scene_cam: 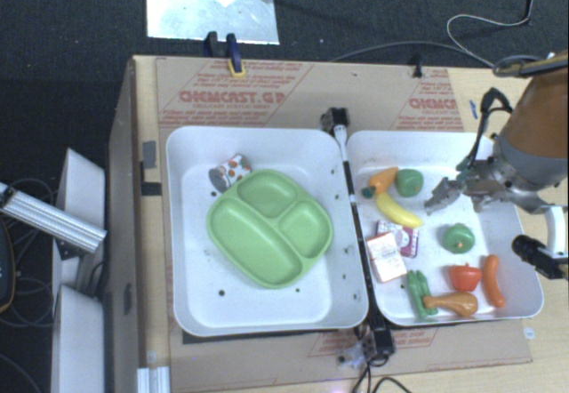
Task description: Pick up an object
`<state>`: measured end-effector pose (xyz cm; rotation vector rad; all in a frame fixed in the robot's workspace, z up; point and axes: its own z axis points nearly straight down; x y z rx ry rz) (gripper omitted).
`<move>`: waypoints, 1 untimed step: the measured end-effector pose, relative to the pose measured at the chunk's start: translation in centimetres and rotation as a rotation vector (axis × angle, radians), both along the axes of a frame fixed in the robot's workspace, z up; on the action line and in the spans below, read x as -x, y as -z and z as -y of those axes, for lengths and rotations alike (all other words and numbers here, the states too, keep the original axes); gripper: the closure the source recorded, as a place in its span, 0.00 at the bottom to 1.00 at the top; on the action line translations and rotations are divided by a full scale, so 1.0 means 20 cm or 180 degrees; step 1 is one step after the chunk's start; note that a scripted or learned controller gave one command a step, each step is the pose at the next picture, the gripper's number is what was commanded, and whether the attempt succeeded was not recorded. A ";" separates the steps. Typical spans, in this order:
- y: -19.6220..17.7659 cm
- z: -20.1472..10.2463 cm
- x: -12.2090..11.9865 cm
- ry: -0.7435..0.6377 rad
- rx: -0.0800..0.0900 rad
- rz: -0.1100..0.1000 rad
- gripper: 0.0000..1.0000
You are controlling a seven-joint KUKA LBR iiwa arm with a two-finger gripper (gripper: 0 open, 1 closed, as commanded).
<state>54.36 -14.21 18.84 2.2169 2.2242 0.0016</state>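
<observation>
My gripper (442,196) hangs over the right bin (444,149), reaching in from the right with nothing between its fingers. Just left of it lie a yellow banana (396,210), a small green round fruit (409,181) and an orange piece (382,178). Below it sits a green apple (459,237). Further down are a red tomato (464,276), an orange carrot (492,281), a brown drumstick (451,301), a green vegetable (418,294) and two small cartons (388,254).
The left bin (191,293) holds a green divided plate (269,227) and a small patterned packet (229,172) at its upper left. A black clamp (336,120) sits at the divider's top. Cables run behind the bench.
</observation>
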 end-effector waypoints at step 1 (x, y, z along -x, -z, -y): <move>0.52 -0.08 -0.43 0.0000 -0.0002 -0.0005 0.00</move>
